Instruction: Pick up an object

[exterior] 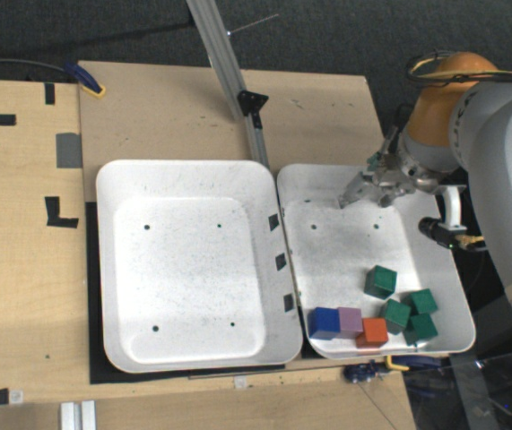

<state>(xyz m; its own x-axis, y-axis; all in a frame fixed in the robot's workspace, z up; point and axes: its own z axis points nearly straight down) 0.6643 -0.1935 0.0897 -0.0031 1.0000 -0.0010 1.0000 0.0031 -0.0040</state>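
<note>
Several small blocks lie in the near end of the right bin [324, 179]. A blue block [325, 322], a purple block [351, 320] and an orange block [374, 331] sit in a row by the front wall. One green block [381, 281] lies alone a little farther in, and three more green blocks [412, 315] cluster at the front right corner. My gripper [368, 197] hangs over the far end of that bin, well away from the blocks. It is open, its two fingers spread, and nothing is between them.
The left bin [112, 240] stands beside the right one, their walls touching in the middle. A slanted metal pole [229, 61] runs down to the far junction of the bins. The arm's grey body [498, 177] fills the right side.
</note>
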